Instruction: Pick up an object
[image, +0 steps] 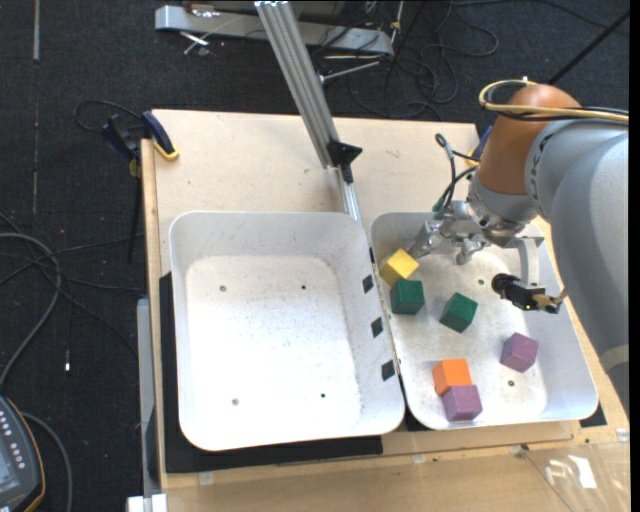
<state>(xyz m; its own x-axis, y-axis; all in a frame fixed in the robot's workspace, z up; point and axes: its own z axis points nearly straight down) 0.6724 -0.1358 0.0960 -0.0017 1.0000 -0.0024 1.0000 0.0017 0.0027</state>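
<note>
Yellow block (400, 265) is sat just down-left of the pincer (447, 243), turned corner-on like a diamond, so no long axis is really offered. Pincer fingers are spread apart with nothing held between them, probably kept low over the right bin (575, 400) for a grab. Two green blocks (407, 297) (459, 312) are parked just below it.
</note>
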